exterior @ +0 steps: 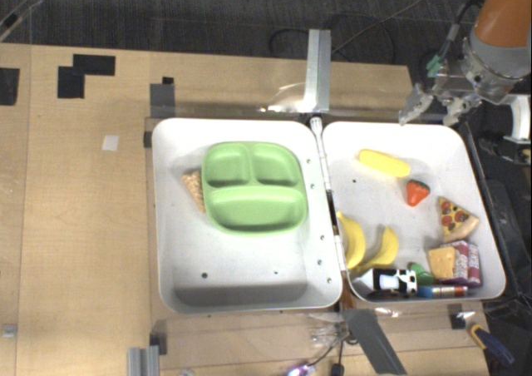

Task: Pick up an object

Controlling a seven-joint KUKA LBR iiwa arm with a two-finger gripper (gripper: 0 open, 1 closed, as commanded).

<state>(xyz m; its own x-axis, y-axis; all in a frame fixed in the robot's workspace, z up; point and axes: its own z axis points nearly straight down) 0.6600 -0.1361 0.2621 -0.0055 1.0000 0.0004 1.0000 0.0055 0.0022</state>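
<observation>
Hand point(432, 108) hovers apart; bottle point(395, 280) label seems unreadable.

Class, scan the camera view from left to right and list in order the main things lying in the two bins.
Cracker → green divided plate → bananas → yellow oblong toy → strawberry → pizza slice.

Arm point(503, 8) enters from upper right, orange band visible; gripper point(432, 110) points down-left, fingers spread apart, prob. nothing betw. them.
</observation>
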